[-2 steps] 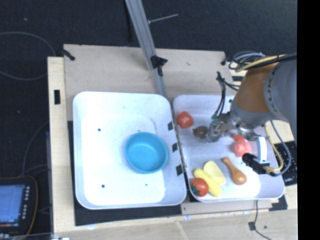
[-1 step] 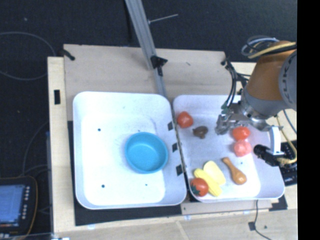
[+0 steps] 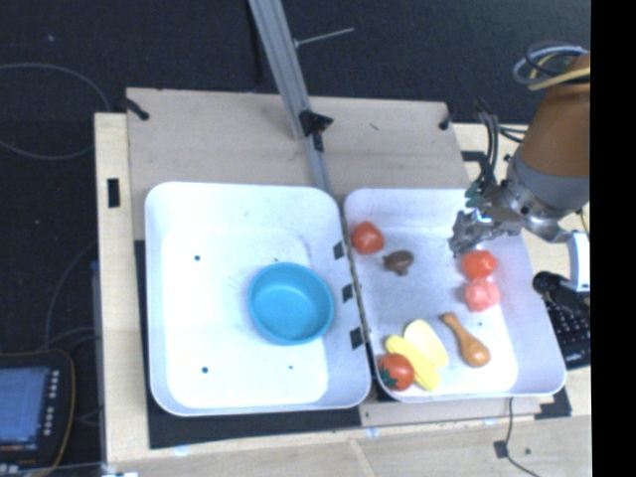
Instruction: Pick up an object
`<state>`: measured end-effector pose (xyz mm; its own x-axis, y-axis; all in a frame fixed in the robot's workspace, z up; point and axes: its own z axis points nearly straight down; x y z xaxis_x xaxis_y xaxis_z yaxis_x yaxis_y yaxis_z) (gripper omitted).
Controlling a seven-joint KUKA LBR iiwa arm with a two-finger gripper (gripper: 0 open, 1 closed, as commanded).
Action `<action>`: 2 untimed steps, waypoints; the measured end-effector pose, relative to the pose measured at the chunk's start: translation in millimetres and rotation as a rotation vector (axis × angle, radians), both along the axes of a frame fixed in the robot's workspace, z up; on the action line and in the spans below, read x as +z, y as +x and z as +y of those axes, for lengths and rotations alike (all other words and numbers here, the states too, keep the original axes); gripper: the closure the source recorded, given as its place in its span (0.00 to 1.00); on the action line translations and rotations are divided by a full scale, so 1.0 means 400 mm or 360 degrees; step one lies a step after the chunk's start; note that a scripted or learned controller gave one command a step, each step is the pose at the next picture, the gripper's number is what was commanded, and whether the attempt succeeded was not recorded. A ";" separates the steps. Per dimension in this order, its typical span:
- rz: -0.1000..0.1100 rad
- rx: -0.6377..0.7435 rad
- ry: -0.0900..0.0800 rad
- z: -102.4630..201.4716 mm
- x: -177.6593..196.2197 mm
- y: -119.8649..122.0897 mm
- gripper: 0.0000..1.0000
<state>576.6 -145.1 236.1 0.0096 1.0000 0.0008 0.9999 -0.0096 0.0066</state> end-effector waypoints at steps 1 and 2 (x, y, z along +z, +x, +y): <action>0.0000 0.0024 0.0000 -0.002 0.121 0.004 1.00; 0.0011 0.0030 0.0004 0.149 0.123 -0.017 1.00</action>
